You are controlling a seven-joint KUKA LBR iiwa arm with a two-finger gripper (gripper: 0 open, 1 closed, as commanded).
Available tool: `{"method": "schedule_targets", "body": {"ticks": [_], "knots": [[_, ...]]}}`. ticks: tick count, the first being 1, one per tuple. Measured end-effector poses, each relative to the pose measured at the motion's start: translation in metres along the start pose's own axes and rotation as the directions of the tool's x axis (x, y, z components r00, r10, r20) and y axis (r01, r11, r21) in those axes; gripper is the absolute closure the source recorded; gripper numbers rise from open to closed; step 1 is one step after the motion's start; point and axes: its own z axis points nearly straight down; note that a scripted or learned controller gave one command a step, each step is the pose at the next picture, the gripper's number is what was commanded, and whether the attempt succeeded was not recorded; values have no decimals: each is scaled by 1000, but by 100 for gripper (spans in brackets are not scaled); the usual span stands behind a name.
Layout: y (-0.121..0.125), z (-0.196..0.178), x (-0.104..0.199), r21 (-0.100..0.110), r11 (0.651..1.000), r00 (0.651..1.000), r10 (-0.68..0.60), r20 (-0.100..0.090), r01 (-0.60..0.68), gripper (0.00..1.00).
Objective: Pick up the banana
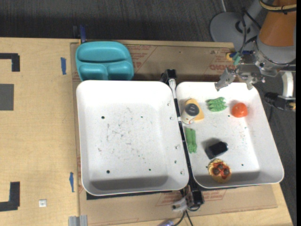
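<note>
Wires and a dark clamp point(190, 200) sit at the near edge, where the two bins meet. On the far left, the tan surface point(37, 126) bears black marks and bits of blue tape. A teal divided tray point(104, 60) lies behind the left bin point(127, 135), whose white floor is scuffed and speckled.

The right bin point(254, 145) holds the banana point(199, 116), which lies against its left wall. A round grey-topped thing point(191, 109) covers much of the banana, so its shape is hard to make out. Just below is a green strip point(190, 140), and farther right are a leafy green piece point(216, 104), a black block point(217, 149), a brown-and-yellow round item point(219, 169) and an orange ball point(240, 109).

The hand point(236, 83) hangs over the bin's far rim, fingers spread wide and holding nothing, well apart from the banana. The arm is cut off at the top right, and dark floor lies beyond.
</note>
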Motion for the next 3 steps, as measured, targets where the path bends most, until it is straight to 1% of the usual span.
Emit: {"method": "schedule_targets", "body": {"ticks": [1, 2, 3], "knots": [[-19, 60, 57, 0, 999, 999, -38, 0, 38, 0], [-6, 119, 36, -3, 1000, 1000, -15, 1, 15, 0], [-76, 60, 91, 1, 998, 998, 58, -1, -58, 0]]}}
